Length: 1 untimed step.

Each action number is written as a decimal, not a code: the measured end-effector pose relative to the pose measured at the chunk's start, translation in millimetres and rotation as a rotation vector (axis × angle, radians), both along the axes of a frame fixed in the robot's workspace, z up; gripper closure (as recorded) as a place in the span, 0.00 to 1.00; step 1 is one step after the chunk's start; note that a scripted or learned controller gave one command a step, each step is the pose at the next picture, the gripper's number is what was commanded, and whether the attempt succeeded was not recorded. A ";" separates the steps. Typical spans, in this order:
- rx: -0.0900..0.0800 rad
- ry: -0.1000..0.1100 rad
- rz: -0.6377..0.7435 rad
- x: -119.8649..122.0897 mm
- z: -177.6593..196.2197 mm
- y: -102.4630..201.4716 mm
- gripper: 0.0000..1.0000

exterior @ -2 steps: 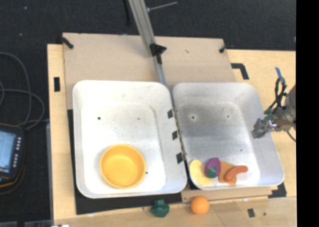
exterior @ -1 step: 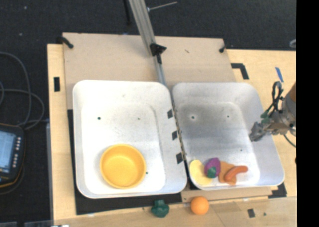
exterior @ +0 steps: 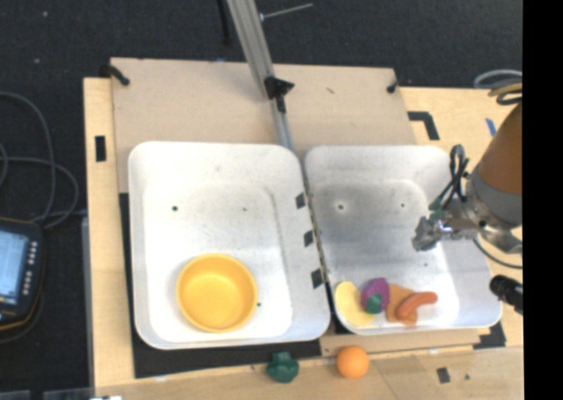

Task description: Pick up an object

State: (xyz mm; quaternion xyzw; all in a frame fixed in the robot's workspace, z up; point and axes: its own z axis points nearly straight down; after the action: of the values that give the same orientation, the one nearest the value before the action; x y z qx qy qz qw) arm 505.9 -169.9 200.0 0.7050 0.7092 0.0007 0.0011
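In the right bin (exterior: 369,205) several small toys lie along the near edge: a pale yellow piece (exterior: 346,299), a purple and green piece (exterior: 376,293), and an orange carrot-like piece (exterior: 411,303). My gripper (exterior: 428,233) hangs over the right part of that bin, above and to the right of the toys, apart from them. The arm with its orange band (exterior: 501,156) comes in from the right. A yellow bowl (exterior: 216,291) sits in the near part of the left bin (exterior: 220,205).
An orange ball (exterior: 353,361) and a small green object (exterior: 282,367) lie on the bench in front of the bins. A metal rail (exterior: 251,38) slants up from between the bins. A pendant with a screen (exterior: 16,271) sits at far left.
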 end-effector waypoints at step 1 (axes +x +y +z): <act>0.002 0.000 0.001 -0.8 6.8 43.5 1.00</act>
State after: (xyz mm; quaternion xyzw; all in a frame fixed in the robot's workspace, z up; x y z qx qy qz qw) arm 505.1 -126.5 206.8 0.7046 0.7096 0.0013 0.0003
